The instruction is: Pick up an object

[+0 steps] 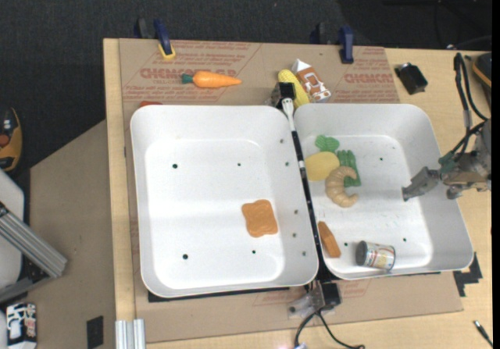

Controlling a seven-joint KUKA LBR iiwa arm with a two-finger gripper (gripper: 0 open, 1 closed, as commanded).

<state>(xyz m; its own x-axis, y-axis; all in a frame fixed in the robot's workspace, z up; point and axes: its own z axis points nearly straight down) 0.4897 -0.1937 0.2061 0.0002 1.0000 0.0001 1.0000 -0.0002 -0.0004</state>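
Pick not started.
Your gripper (418, 186) sits low at the right bin (437, 250), jaw state indiscernible; croissant (342, 187) untouched.

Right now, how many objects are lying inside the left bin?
1. An orange flat piece lies in the left bin, toward its lower right part. The carrot lies outside, on the board behind that bin.
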